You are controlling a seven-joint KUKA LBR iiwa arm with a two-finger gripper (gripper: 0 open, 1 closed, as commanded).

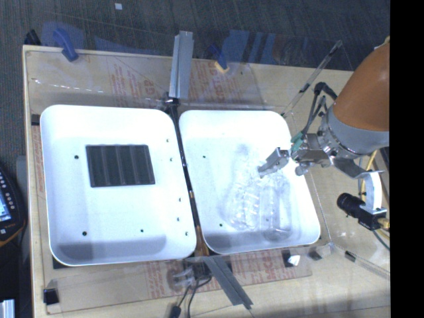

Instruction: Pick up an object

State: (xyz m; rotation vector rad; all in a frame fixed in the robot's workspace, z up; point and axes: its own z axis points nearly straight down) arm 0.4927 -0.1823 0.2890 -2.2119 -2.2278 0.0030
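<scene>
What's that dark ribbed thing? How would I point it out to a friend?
Find the left white bin. The dark grey ribbed rectangle lies flat in its upper middle. It is opaque and slatted, unlike the clear plastic items in the right bin.

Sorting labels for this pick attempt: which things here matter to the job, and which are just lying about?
Job:
tool
clear plastic object
right bin

Lying about:
left bin
dark ribbed panel
</scene>
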